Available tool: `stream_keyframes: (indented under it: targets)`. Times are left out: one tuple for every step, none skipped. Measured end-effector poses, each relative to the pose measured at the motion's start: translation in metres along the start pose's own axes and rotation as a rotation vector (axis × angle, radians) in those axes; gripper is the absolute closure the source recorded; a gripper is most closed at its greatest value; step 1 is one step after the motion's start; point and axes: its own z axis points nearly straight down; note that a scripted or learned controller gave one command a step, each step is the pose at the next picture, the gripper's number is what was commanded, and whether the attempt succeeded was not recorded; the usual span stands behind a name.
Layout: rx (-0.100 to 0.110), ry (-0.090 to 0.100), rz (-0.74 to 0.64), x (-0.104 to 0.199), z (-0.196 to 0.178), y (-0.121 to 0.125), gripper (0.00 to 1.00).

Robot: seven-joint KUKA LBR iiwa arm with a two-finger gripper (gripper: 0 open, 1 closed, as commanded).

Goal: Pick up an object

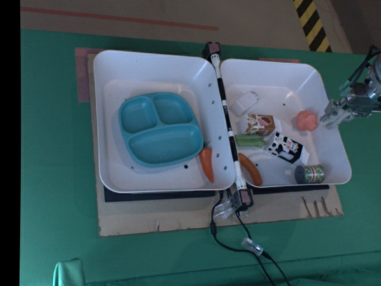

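The right bin [318, 85] holds several small things. A salmon-pink round lump [307, 120] lies near its right wall. Beside it are a black-and-white cow-print carton [286, 148], a brown-and-white carton [260, 124], a green cucumber-like stick [250, 140], a white block [244, 103], an orange sausage shape [250, 168] and a dark green can [309, 174]. My gripper [336, 115] hangs over the bin's right rim, just right of the pink lump. Its fingers look open with nothing between them.
The left bin [149, 70] holds a teal divided plate [159, 128] and an orange carrot [206, 163] by its right wall. A black-and-white divider bar [224, 109] runs between the bins. Cables [250, 246] trail over the green cloth in front.
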Motion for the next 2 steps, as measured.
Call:
stream_keyframes:
  targets:
    - [0.000, 0.001, -0.002, 0.019, -0.005, -0.014, 1.00]
    - [-0.001, -0.001, 0.000, 0.000, -0.006, -0.021, 1.00]
